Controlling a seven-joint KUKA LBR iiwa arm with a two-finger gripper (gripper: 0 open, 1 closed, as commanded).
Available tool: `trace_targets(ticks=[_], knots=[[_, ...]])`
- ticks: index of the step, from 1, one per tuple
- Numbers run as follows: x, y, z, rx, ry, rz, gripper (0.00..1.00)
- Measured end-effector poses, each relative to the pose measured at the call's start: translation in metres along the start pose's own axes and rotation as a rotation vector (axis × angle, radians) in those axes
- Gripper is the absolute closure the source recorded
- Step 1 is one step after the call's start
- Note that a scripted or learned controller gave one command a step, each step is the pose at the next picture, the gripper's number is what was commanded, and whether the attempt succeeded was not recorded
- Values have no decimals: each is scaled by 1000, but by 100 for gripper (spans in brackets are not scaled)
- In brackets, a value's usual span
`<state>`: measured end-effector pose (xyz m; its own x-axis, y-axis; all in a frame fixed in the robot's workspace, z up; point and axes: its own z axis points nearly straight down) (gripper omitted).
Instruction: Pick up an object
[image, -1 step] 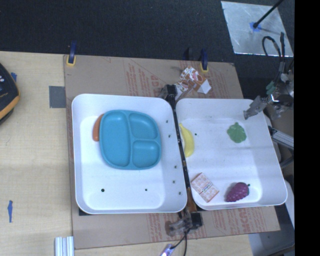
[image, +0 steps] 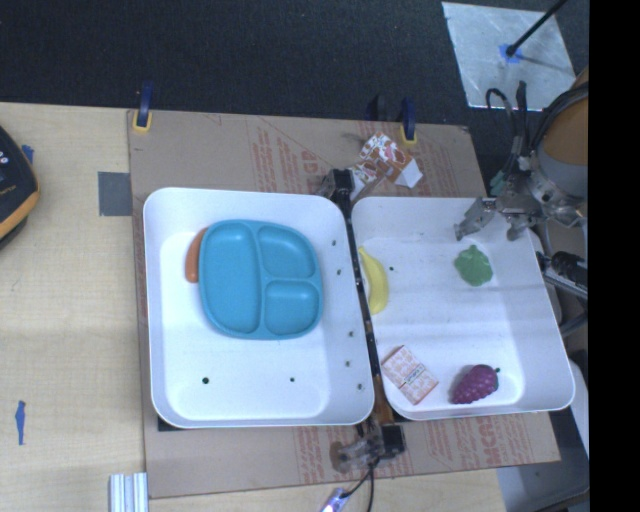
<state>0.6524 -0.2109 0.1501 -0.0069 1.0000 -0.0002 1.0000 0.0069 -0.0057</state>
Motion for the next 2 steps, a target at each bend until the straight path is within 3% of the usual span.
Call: trace_targets(ticks=[1,2], knots=[[9,-23,36,-1,-1,1,0],[81,-66,-94,-6,1,1,0]])
